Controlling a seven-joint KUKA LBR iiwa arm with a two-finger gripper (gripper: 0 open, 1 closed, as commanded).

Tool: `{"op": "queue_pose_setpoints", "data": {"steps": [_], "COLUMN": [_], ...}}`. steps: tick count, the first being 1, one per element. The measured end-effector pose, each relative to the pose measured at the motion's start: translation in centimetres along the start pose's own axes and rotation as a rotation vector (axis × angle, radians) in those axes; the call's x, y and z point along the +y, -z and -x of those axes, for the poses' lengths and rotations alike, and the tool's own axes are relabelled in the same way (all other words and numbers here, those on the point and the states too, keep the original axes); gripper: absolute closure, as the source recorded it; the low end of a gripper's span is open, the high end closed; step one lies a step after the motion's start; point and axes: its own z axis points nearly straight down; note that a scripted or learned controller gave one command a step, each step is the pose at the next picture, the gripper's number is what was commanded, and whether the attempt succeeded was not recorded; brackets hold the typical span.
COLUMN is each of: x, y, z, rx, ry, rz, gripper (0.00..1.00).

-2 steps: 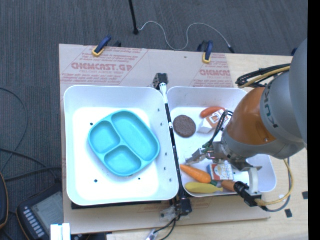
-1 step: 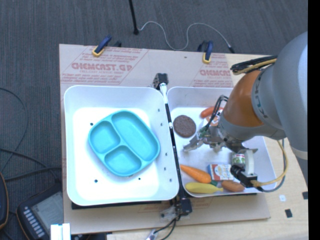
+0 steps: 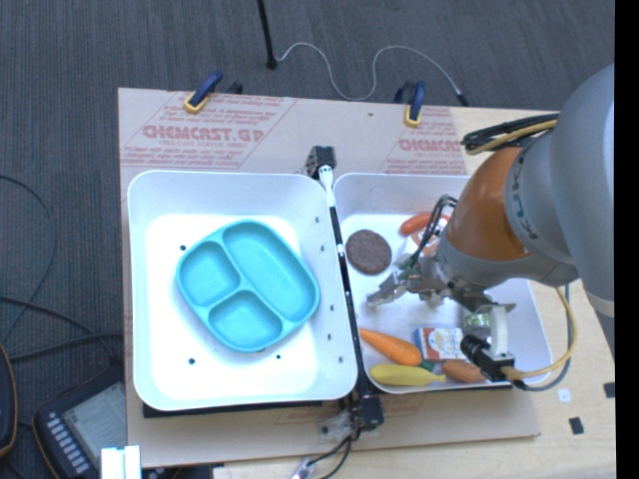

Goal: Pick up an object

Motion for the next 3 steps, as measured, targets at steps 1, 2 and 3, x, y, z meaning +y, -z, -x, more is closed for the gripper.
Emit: {"op": "queue_pose_setpoints", "data": {"steps": [1, 2, 3], "x": [1.0, 5.5, 13.0], "y": [-0.1, -0.2, -0.4], "z": [1.1, 4.1, 5.2], "rx": [0.008, 0.003, 0.013], "ry": [0.003, 0.002, -0.004], "rz": [-0.010, -0.006, -0.046], "gripper": [0.00, 0.00, 0.00]}}
